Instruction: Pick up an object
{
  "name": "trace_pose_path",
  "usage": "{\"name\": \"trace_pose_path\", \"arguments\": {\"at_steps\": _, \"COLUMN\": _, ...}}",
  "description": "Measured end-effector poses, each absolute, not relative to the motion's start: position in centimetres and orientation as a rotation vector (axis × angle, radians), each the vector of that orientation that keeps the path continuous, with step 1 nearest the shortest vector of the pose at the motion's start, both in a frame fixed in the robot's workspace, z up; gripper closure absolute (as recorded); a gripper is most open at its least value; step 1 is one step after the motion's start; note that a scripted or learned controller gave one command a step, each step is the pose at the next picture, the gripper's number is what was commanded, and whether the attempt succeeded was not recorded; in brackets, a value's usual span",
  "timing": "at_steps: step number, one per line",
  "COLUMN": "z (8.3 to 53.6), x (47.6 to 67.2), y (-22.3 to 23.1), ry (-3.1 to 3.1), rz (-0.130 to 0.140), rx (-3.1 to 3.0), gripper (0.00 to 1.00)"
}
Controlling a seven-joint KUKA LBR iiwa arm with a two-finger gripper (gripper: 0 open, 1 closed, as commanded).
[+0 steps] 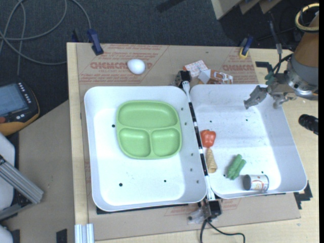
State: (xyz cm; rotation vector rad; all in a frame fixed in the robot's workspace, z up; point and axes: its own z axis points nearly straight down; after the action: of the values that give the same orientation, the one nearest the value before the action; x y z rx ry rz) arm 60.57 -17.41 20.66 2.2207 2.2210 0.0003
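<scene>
Nearest the camera, a small can (255, 182) lay on its side at the front of the right bin (283, 130), its long axis running left to right, dark end toward the left. Beside it lay a green vegetable (235, 166), slanted, and a red pepper (208, 137) and cone (210, 161) against the divider. The gripper (264, 96) hung over the bin's far right corner, well apart from all four, holding nothing; fingers appeared spread. I judged the approach step in hand: next, travel forward and descend across the can's short axis

divided plate (149, 129) in left bin (101, 176)
</scene>
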Motion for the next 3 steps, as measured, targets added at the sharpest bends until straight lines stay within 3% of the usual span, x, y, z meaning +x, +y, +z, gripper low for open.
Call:
{"name": "trace_pose_path", "arguments": {"at_steps": 1, "z": 17.4, "x": 50.5, "y": -16.3, "ry": 2.220, "rz": -0.001, "rx": 2.223, "gripper": 0.00}}
{"name": "trace_pose_path", "arguments": {"at_steps": 2, "z": 8.4, "x": 47.9, "y": -12.8, "ry": 2.220, "rz": 0.000, "rx": 2.222, "gripper": 0.00}}
{"name": "trace_pose_path", "arguments": {"at_steps": 3, "z": 9.4, "x": 47.9, "y": -12.8, "ry": 2.218, "rz": 0.001, "rx": 2.223, "gripper": 1.00}}
